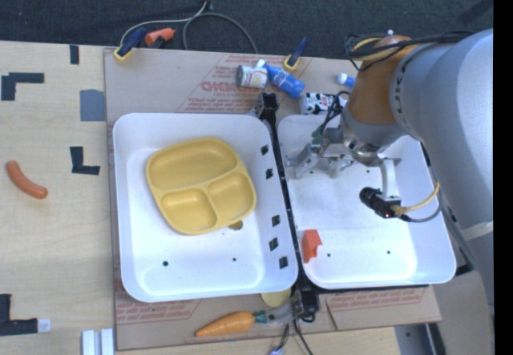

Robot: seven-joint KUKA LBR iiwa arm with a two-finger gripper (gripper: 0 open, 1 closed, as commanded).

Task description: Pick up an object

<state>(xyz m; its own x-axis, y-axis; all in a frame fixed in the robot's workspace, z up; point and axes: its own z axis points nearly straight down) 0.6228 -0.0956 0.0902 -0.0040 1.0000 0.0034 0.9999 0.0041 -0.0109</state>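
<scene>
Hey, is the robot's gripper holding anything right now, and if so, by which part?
Cannot be told. The gripper hangs low in the right bin, with nothing visibly in it; the orange block lies apart.

The arm is cut off at the right edge, its wrist hiding the jaws' stance.

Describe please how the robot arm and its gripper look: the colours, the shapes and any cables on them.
The arm is thick, rounded and light grey, with an orange band above the wrist. The gripper is a small grey metal part with thin fingers. A black unit with a red light sits beside it, and a yellow cable loops from there.
</scene>
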